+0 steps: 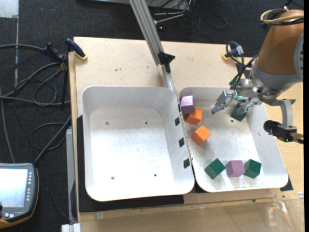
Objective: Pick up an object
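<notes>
The right bin (270, 170) holds several small blocks. A purple block (187, 101) and an orange block (194, 115) touch at its far left wall, with a second orange block (201, 134) just in front of them. Along the near wall sit a green block (215, 168), a purple block (235, 168) and another green block (252, 168). My gripper (229, 108) hangs low over the bin's far right part, open, its fingers spread. Nothing shows between them. A dark green shape (238, 113) sits at the right finger; I cannot tell whether it is a block.
The left bin (89, 129) stands beside the right one, their walls meeting in the middle. A slanted metal rail (145, 23) runs from the top down to the bins' junction. Clamps (77, 50) and cables lie at the bench's far corners.
</notes>
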You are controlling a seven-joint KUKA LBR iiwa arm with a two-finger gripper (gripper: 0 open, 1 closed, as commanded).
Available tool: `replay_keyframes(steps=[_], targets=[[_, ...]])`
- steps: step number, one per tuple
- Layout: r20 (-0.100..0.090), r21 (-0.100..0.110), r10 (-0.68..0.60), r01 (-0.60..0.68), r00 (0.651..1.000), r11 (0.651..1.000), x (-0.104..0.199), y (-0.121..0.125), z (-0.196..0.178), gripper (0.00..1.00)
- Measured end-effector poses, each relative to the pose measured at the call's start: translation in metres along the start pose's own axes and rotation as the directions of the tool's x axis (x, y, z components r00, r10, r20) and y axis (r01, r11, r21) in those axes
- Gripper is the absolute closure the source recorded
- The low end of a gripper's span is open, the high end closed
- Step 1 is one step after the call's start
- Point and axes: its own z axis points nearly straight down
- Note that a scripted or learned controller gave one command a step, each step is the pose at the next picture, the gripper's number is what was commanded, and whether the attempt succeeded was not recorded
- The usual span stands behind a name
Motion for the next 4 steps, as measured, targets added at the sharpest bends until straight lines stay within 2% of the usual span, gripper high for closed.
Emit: replay_keyframes(steps=[1,2,3,4], targets=[[-0.001,0.005,0.001,-0.001,1.000,1.000,0.008,-0.004,0.049,0.00],[0.000,0.007,0.002,-0.002,1.000,1.000,0.001,-0.009,0.108,0.00],[0.002,-0.019,-0.003,0.003,1.000,1.000,0.001,-0.002,0.128,0.00],[0.007,-0.025,0.002,-0.002,1.000,1.000,-0.002,-0.001,0.118,1.00]])
